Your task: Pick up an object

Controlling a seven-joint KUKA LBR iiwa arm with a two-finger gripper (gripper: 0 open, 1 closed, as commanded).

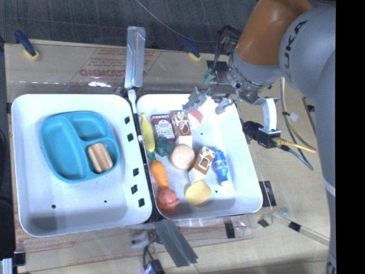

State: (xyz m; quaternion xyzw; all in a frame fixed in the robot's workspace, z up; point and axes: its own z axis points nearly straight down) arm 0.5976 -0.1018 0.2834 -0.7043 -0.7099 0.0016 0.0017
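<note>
currently my end effector [207, 101] hangs spread and holding nothing over the right bin [245, 170] far edge; cluttered items, fingers could clip the red carton [163, 127] beside the target.

Both white bins, the left bin [34, 210] and the right bin [242, 178], look like smooth plastic with a soft sheen. The blue divided tray [65, 138] is matt plastic; the bread roll [100, 157] at its 4 o'clock corner looks glossy, like moulded toy plastic. In the right bin, the banana [147, 135], carrot [160, 174] and lemon [198, 192] share that smooth plastic finish. The bench [285, 170] looks like pale wood. The arm's grey casing [319, 56] is smooth and satin, its orange band [268, 27] glossy.
</note>
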